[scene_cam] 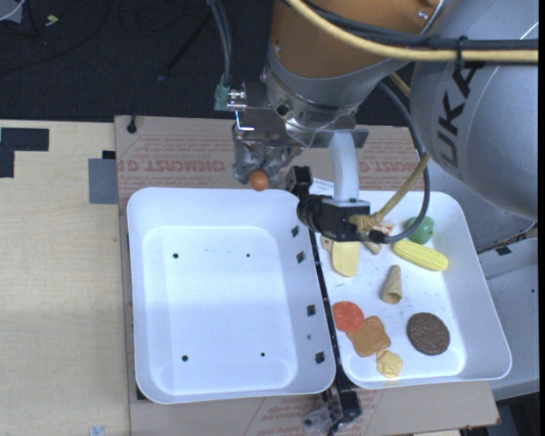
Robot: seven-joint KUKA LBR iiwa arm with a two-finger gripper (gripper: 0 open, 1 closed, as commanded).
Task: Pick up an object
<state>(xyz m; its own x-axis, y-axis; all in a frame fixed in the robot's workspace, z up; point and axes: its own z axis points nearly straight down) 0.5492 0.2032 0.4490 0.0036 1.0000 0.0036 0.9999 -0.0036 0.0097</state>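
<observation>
My gripper [257, 176] hangs over the back rim of the left bin [154, 271], under the grey wrist and orange band. A small orange ball [259, 182] sits between its fingertips, and the fingers are shut on it. Toy foods lie in the right bin [477, 334]: a yellow corn cob [421, 258], a green piece [422, 232], a pale yellow wedge [345, 260], a tan cone [392, 285], a red disc [349, 316], an orange-brown piece [371, 336], a brown cookie [429, 332] and a small yellow piece [390, 363].
A black fitting [331, 214] on a white post stands at the back of the wall between the bins. Cardboard [177, 153] lies under both bins. The arm's big grey body [481, 107] overhangs the right bin's back corner.
</observation>
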